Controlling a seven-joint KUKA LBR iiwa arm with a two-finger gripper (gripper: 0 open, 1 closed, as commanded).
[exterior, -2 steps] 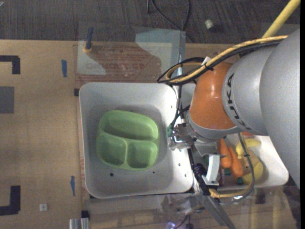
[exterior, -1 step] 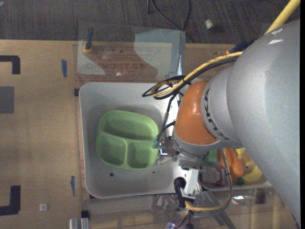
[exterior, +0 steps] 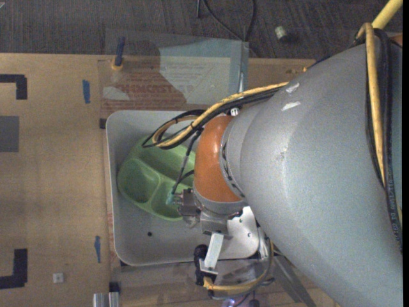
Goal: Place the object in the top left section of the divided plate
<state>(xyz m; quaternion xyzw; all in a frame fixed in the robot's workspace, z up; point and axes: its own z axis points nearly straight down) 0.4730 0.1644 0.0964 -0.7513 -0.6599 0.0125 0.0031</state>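
A green divided plate (exterior: 148, 179) lies in the white bin (exterior: 121, 133), toward its left side. Two of its sections show; the rest is hidden under the arm. The grey arm with its orange band (exterior: 214, 168) reaches in from the right and hangs over the plate's right part. The wrist hardware (exterior: 211, 235) points down toward the bin's near edge. The gripper's fingertips are hidden behind the wrist, and I see no object between them or on the visible sections of the plate.
A clear plastic sheet (exterior: 182, 69) lies on the wooden bench behind the bin. Blue tape marks (exterior: 86, 91) and black corner marks (exterior: 16, 85) dot the bench at left. Cables (exterior: 172, 133) run along the arm.
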